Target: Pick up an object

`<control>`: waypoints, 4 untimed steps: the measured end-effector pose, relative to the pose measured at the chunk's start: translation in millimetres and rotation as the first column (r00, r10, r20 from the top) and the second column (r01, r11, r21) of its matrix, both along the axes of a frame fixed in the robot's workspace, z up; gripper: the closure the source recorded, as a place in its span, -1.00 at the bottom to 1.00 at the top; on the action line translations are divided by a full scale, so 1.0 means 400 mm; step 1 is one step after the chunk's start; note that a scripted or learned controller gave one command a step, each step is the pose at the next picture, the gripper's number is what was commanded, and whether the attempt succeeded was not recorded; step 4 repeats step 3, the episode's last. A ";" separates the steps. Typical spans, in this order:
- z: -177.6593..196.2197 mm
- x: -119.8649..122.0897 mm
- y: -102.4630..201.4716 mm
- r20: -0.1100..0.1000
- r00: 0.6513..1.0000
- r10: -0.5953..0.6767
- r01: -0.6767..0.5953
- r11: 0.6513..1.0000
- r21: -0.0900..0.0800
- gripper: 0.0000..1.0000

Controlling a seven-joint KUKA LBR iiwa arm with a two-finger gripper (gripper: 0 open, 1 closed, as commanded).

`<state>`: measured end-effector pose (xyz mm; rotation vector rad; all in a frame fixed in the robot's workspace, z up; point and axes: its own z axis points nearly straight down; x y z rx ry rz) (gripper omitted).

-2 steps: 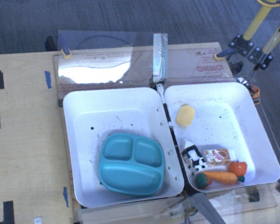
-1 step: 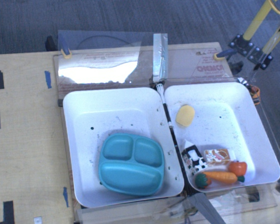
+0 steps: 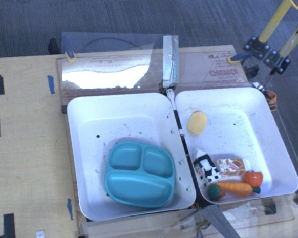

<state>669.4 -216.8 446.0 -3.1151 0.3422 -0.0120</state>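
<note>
Pale wooden bench (image 3: 28, 151) is carrying the right bin (image 3: 251, 108), where I'm favouring the yellow lump (image 3: 197, 122), possibly a toy lemon. It is lying alone, well apart from the crowded carrot (image 3: 235, 188). Whether my tool is released or clenched, I cannot tell.

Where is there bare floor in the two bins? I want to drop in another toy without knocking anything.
Right bin: its far half is bare beyond the yellow piece; the near edge is crowded with the cow toy, snack packet, carrot and tomato. Left bin: a bare strip along the far wall; the teal divided plate takes the near part.
</note>
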 end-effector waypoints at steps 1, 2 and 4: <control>0.026 0.004 0.009 0.004 1.000 0.004 -0.004 1.000 0.004 1.00; 0.050 0.007 0.017 0.007 1.000 0.007 -0.007 1.000 0.008 1.00; 0.074 0.011 0.025 0.010 1.000 0.010 -0.010 1.000 0.012 1.00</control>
